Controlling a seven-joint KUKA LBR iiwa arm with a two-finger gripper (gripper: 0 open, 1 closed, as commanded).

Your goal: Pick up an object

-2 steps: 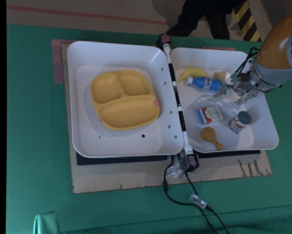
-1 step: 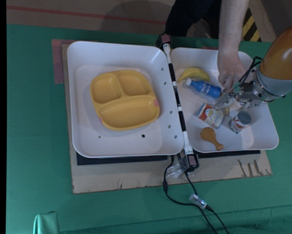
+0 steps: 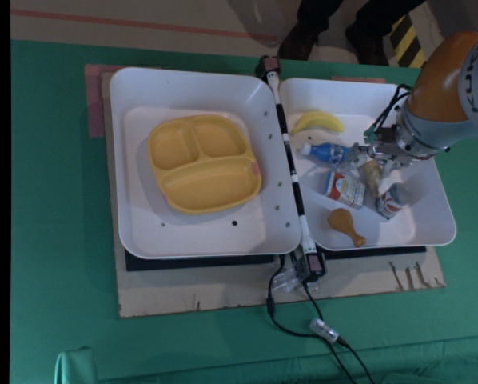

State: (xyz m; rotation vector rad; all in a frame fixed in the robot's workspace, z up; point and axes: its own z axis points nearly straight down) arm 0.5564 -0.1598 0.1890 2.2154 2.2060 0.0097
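Camera view, from above the bench: the left bin (image 3: 135, 238) carries a yellow divided plate (image 3: 204, 163), lying flat near its middle, well apart from the arm. Across the divider, the right bin (image 3: 431, 230) holds a scatter of small items: a banana (image 3: 319, 121) toward the far edge, a small bottle (image 3: 325, 154) with a blue label lying on its side just below it, a flat snack packet (image 3: 344, 189) beside that, a toy chicken drumstick (image 3: 347, 227) near the front edge, and a small can (image 3: 390, 201) tipped over at right. The gripper (image 3: 372, 169) hangs low over the middle of this cluster, between packet and can, with a tan object (image 3: 372, 174) directly at its tip; whether the fingers stand apart, together or clamped on anything cannot be told from this angle. The tan piece, the likeliest target, looks light and rigid, probably smooth plastic that could slip, so a hold across its narrow middle seems safest. It sits just under the hand, touching or nearly so, with the packet just to its left and the can just to its right crowding any approach.
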